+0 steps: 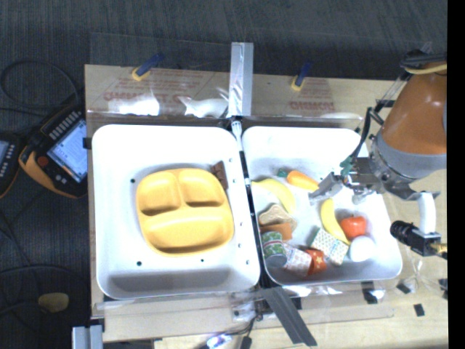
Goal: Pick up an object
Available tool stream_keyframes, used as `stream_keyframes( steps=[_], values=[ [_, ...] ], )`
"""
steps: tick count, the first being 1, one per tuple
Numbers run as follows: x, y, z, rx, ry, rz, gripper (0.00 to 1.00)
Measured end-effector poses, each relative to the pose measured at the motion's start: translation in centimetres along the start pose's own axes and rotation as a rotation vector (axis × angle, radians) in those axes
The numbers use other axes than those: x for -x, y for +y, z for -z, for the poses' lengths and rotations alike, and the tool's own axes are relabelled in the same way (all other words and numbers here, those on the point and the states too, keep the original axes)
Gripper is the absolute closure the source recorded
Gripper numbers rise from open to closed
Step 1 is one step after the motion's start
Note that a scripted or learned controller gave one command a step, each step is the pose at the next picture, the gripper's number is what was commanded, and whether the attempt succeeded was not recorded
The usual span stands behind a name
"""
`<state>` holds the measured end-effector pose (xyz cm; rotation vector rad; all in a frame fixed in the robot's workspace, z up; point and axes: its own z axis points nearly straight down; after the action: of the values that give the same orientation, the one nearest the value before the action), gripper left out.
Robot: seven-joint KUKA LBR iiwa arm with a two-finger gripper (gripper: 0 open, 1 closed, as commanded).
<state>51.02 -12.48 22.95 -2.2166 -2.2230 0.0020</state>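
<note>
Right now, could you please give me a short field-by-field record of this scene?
left bin: holds a yellow divided tray
right bin: toy food, including two bananas, a tomato, a carrot, an egg
gripper: above the right bin, over the food; nothing seen held
arm: reaches in from the right

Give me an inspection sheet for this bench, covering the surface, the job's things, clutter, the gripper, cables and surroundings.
Surface: bench bears left bin and right bin, side by side.
Job's things: right bin holds bananas, tomato, white egg, carrot, small packets.
Clutter: yellow divided tray in left bin.
Gripper: gripper above right bin, near the bananas, holding nothing.
Cables: black cables on the floor at left.
Surroundings: handheld pendant at left; dark carpet.
</note>
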Motion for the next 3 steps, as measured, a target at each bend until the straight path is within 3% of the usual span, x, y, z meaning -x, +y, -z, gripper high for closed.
stream_keyframes(
  steps=[1,2,3],
  values=[
    [2.4,-0.3,-10.5,-0.003,0.001,-0.364,0.0],
    [5.0,2.3,-14.1,0.008,-0.001,-0.281,0.0],
    [5.0,2.4,-13.1,0.012,-0.001,-0.281,1.0]
  ],
)
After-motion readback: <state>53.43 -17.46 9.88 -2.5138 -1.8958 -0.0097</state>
